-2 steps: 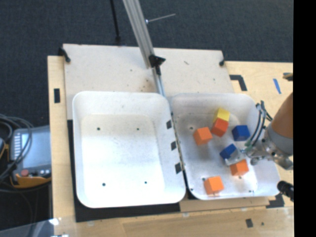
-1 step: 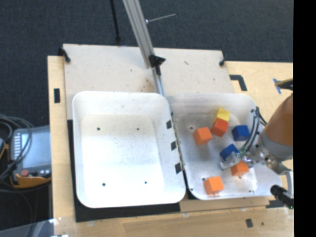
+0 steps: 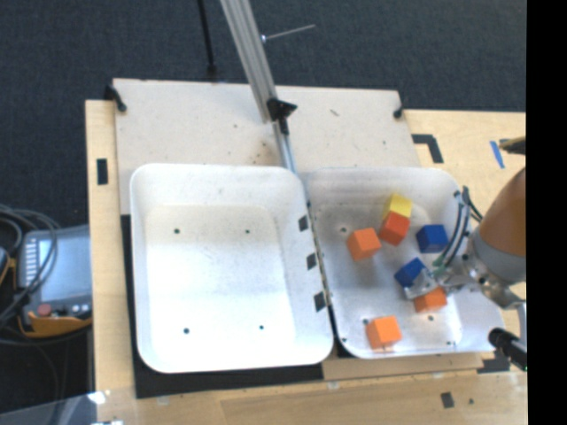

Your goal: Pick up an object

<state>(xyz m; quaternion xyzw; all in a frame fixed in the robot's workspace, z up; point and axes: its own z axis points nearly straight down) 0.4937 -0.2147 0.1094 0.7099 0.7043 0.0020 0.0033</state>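
Note:
The right bin [image 3: 443, 184] holds several small blocks. A yellow block [image 3: 400, 204] leans on an orange-red block [image 3: 395, 227], with an orange block [image 3: 363, 243] to their left and a blue block [image 3: 431, 237] to their right. Lower down lie a second blue block [image 3: 409, 272], an orange block [image 3: 431, 301] and, near the front wall, another orange block [image 3: 384, 332]. My gripper [image 3: 427, 285] reaches in from the right and sits low between the second blue block and the orange block just below it, touching or nearly touching both.
The left bin [image 3: 142, 237] lies beside the right one, sharing a middle wall with black clips [image 3: 312, 259]. A slanted aluminium rail [image 3: 252, 56] rises behind the bins. The arm's orange band [image 3: 507, 220] overhangs the right bin's right wall.

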